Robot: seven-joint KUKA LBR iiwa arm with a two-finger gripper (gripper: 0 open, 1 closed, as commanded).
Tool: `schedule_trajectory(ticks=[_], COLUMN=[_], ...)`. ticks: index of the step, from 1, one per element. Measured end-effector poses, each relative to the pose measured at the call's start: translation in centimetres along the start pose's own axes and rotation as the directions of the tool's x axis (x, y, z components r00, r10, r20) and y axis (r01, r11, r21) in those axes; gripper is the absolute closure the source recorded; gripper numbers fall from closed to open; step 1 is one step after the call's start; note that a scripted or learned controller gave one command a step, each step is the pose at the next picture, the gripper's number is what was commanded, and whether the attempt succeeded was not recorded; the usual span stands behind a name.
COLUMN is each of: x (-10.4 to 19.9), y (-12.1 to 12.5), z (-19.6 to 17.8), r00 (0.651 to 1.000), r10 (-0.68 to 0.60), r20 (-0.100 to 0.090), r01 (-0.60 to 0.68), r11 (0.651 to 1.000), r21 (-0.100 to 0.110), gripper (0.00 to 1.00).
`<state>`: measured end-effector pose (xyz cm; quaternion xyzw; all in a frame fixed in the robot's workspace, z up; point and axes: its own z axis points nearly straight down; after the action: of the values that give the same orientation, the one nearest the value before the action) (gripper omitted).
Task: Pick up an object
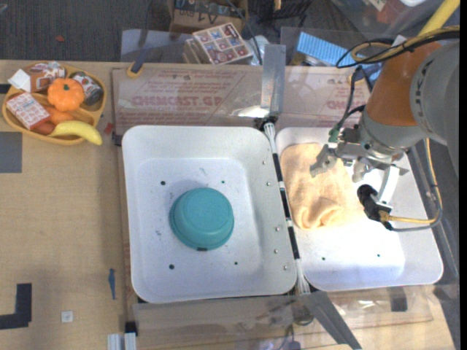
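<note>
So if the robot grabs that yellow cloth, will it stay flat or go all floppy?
Probably floppy: the yellow cloth already lies bunched and folded in the right bin. It looks soft and light, so it would likely droop from the gripper and might slip out.

Wooden bench (58, 217), tan and bare along the near left. Bearing two shallow white bins side by side: left bin (142, 148) well left of the fingers (321, 162), right bin (419, 265) directly beneath them. Yellow bowl of toy food (22, 122) at the far left corner, farthest from the fingers.
</note>
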<state>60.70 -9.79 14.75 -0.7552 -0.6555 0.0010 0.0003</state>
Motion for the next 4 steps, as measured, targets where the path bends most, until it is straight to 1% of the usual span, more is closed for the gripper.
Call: schedule_trajectory(ticks=[1,2,3,4], x=[0.0,0.2,-4.6,-10.3], y=[0.0,-2.8,1.5,5.0], z=[0.0,5.1,5.9,6.0], r00=[1.0,0.996,0.995,0.983], r10=[0.0,0.088,-0.097,-0.184], r20=[0.0,-0.001,0.0,0.001], r01=[0.0,-0.088,0.097,0.184], r11=[1.0,0.996,0.995,0.983], r21=[0.0,0.003,-0.012,-0.011], gripper=[0.0,0.0,0.0,0.0])
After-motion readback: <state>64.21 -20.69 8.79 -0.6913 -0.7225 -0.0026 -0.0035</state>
